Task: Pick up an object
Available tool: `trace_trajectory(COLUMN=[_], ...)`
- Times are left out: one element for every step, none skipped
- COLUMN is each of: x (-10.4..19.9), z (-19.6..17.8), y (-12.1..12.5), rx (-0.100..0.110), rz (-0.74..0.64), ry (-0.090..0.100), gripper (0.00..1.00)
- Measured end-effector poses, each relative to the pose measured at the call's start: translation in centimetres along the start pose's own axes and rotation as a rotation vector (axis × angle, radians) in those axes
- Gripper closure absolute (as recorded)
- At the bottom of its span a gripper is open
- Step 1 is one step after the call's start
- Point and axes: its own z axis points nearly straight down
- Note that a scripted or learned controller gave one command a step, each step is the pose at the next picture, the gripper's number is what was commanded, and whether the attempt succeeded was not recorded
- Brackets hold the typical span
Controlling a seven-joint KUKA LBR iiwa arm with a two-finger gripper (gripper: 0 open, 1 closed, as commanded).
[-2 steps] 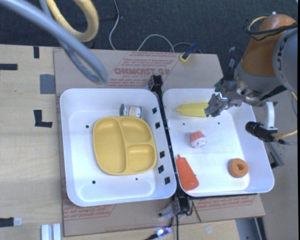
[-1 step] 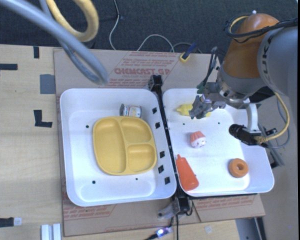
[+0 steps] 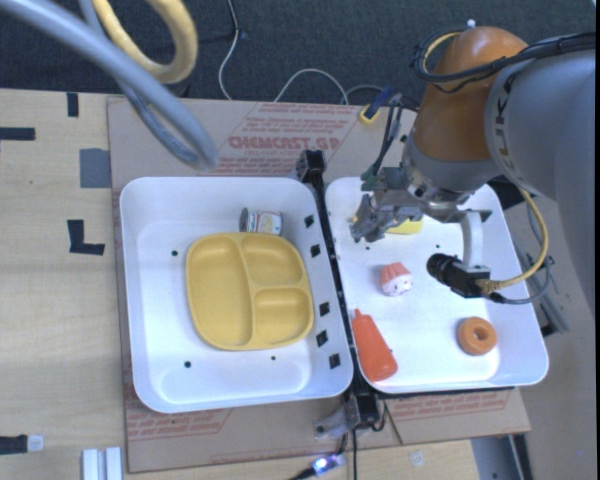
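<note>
The grey arm enters from the upper right of the frame and bends down over the right bin, its orange band above the wrist, so that the hand hangs low over the bin's upper left corner, just beside a yellow object; whether the hand is released or clenched cannot be told. In the left bin lies a yellow divided plate with a small can at its upper edge. In the right bin an orange carrot-like object lies near the lower left, long axis running upper left to lower right, with a brown ring at lower right and a small pink-and-white object at centre.
</note>
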Motion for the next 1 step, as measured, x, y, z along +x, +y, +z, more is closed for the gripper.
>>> trace_trajectory(x=[4.5], z=[0.82], y=[-2.61], rx=[0.002], rz=[0.002], ry=[-0.001], gripper=[1.0])
